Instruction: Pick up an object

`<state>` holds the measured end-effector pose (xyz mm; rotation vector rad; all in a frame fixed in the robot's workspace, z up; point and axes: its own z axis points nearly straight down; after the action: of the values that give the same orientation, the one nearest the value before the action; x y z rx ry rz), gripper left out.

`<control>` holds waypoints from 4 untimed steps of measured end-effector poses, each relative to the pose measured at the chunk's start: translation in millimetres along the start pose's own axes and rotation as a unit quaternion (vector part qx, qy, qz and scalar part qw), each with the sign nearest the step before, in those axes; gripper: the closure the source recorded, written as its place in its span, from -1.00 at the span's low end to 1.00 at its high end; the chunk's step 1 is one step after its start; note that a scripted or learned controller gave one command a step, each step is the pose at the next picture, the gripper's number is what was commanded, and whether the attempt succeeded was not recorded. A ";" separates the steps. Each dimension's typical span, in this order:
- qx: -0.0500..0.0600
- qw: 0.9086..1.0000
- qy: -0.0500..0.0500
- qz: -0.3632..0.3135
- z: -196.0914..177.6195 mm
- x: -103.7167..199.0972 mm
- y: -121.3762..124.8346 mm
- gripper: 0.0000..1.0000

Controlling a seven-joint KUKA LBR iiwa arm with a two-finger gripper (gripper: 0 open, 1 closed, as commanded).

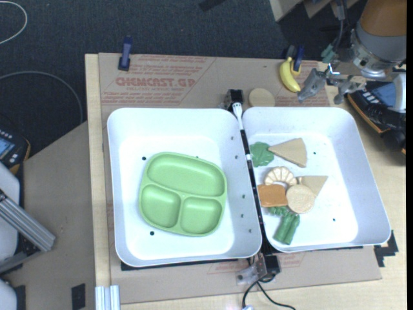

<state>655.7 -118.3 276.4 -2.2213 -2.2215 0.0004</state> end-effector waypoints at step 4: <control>0.007 1.000 0.000 0.000 7.1 175.7 -4.2 1.00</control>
<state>651.6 57.4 269.3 -2.2147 -2.2141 0.0159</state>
